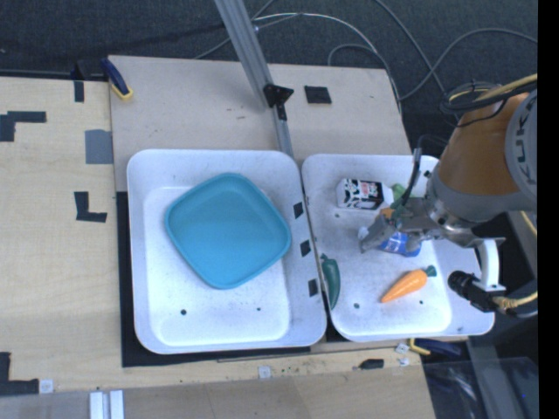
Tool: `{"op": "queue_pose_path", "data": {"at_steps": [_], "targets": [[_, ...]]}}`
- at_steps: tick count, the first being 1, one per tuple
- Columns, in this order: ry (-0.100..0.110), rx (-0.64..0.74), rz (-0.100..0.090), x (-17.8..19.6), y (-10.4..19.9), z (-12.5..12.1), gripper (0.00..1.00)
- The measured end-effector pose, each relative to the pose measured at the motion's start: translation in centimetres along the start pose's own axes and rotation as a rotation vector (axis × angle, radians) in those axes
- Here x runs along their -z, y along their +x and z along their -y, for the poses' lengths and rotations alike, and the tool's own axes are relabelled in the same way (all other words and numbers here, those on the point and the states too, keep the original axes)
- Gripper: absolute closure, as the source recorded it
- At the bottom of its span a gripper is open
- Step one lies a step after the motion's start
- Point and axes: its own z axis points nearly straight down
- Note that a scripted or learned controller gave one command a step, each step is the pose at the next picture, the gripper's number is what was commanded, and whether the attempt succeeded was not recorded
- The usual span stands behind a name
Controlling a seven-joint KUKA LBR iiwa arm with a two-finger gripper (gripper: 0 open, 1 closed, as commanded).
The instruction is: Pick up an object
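**Hand down in the right bin, parked over a blue thing**

Arm comes in from the right side, grey with the orange section showing big, and the hand (384, 232) sits low inside the right shallow white plastic bin (349, 317). Its dark fingers point left and look slightly apart, but honestly I can't tell if they're open or closed on anything. Right under and beside the hand there's a small blue and white crumpled-looking object (403, 245), touching or nearly touching the wrist end; part of it is hidden by the arm, so no idea what it really is.

Other stuff in that same bin: a small white carton with black print (360, 193) lies near the top left, just above and left of the hand. A little green bit (398, 190) peeks out next to the carton, just beside the arm. An orange toy carrot with a green top (407, 285) lies tilted near the bottom, below the hand and apart from it. A dark green pepper-shaped toy (331, 278) sits at the bin's left edge, right against the divide between the two bins.

The left white bin (144, 234) holds a light blue rounded square plate (227, 230), turned at an angle. Both bins sit on the pale wooden counter (52, 234).
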Motion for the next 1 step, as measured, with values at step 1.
{"op": "queue_pose_path", "data": {"at_steps": [1], "targets": [[0.001,0.0,0.0,-6.29,-0.09,0.4,0.0]]}}
